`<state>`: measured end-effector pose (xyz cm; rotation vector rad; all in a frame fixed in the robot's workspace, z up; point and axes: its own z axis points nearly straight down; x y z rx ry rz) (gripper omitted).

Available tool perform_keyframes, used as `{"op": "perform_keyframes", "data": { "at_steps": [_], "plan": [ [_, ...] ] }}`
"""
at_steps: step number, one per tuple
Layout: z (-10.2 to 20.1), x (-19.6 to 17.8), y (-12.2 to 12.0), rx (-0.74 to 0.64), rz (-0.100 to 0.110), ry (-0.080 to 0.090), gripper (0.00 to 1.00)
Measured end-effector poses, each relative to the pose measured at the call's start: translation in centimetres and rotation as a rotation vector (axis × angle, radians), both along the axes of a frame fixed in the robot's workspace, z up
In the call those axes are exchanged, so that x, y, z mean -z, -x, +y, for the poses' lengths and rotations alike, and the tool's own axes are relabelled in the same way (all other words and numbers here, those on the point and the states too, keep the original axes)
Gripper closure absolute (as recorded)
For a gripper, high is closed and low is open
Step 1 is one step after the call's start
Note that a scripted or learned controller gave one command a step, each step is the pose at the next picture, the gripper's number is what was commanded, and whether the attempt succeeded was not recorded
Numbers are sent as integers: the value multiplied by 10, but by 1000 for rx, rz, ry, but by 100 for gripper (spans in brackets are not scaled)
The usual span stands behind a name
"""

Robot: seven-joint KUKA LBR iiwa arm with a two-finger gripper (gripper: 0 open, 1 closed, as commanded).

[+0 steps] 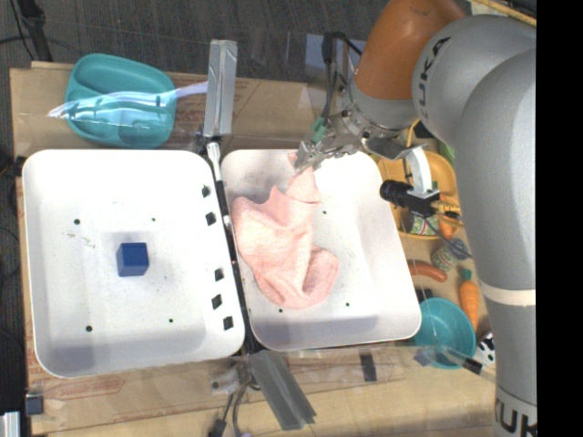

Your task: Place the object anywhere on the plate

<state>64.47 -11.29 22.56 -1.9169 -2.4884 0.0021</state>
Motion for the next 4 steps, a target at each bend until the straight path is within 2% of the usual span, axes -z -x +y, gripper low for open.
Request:
{"op": "perform_keyframes", "data": {
  "at_steps": [1,2,3,4],
  "plan": [
    [188,-97,-12,215,-1,0,100],
    [149,-100,40,227,1,0,100],
    [229,-1,86,69,3,1,100],
    [262,95,105,162,-1,0,100]
  ]
}}
